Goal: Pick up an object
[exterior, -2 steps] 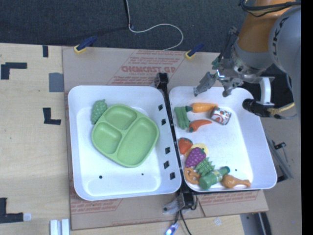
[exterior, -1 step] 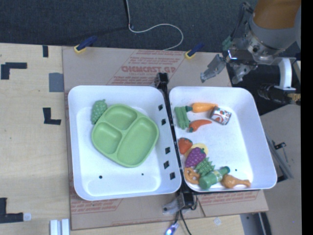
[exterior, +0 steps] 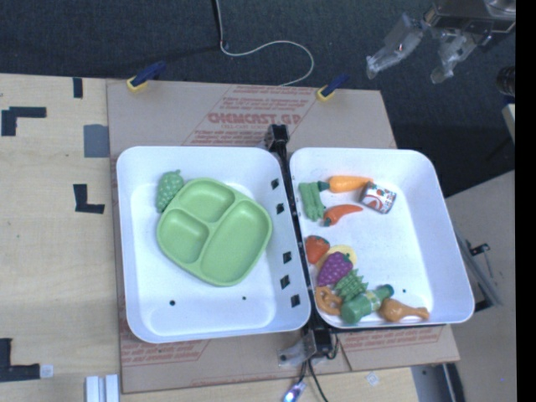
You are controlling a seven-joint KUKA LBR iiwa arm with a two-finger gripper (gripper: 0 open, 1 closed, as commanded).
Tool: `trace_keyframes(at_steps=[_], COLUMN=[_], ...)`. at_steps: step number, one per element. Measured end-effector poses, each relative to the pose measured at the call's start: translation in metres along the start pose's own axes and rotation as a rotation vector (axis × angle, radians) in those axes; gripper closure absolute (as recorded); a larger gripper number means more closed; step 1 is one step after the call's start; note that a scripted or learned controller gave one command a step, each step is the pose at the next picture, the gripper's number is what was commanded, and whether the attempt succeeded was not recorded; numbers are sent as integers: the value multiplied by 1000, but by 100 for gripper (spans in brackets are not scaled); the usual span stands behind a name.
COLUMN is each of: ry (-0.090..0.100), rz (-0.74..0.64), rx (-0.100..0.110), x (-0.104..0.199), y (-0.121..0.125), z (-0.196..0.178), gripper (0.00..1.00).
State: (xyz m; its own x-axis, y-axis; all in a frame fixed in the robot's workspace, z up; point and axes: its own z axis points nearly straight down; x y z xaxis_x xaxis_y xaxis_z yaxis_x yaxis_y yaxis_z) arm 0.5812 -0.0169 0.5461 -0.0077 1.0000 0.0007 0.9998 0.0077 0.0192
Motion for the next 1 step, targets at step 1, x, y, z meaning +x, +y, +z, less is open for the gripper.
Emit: trace_keyframes(at_steps=[1], ry=[-3], rz=[4], rx=[19], x=[-2], y=[1], z=[1], gripper=[100])
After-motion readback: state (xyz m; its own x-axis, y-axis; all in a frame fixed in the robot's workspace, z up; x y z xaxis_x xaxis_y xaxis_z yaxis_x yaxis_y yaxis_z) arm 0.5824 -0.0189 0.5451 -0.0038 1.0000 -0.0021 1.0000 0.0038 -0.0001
